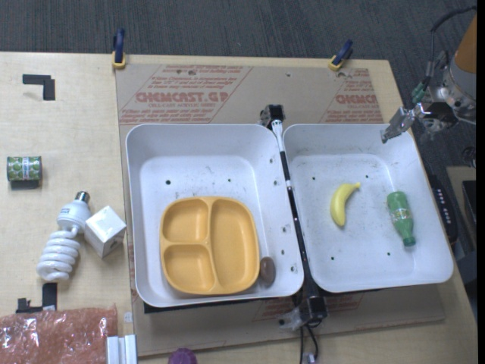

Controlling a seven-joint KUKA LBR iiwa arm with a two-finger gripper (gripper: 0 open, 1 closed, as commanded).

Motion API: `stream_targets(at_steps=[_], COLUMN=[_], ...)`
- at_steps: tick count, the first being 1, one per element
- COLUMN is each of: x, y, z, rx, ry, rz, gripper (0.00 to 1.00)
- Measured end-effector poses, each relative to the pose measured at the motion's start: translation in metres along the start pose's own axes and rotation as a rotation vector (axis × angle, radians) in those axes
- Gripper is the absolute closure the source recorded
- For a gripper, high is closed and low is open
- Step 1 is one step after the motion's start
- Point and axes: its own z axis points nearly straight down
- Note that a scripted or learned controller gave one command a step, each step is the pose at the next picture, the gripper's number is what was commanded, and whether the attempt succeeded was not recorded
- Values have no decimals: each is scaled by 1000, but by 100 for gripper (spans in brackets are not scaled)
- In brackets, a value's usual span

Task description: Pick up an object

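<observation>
Yellow divided plate [211, 245] in left bin [144, 203], brown lump [267, 271] touching its right edge, banana [344, 202] and green bottle [401, 218] apart in right bin [364, 271], gripper [405, 121] above that bin's far right corner, finger spread unreadable.

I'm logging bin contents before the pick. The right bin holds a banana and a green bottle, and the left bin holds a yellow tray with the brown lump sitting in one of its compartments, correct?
One detail is off. In the camera view the brown lump lies on the left bin's floor beside the yellow tray's right edge, not in a compartment. The banana and green bottle are indeed in the right bin.
</observation>
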Motion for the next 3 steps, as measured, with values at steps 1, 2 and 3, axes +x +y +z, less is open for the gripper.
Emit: stream_targets(at_steps=[1,2,3], x=[-3,-4,-6], y=[-19,-87,-87], z=[134,133,123], rx=[-1,2,-2], ry=[7,7,2], rz=[-3,0,2], gripper=[0,0,100])
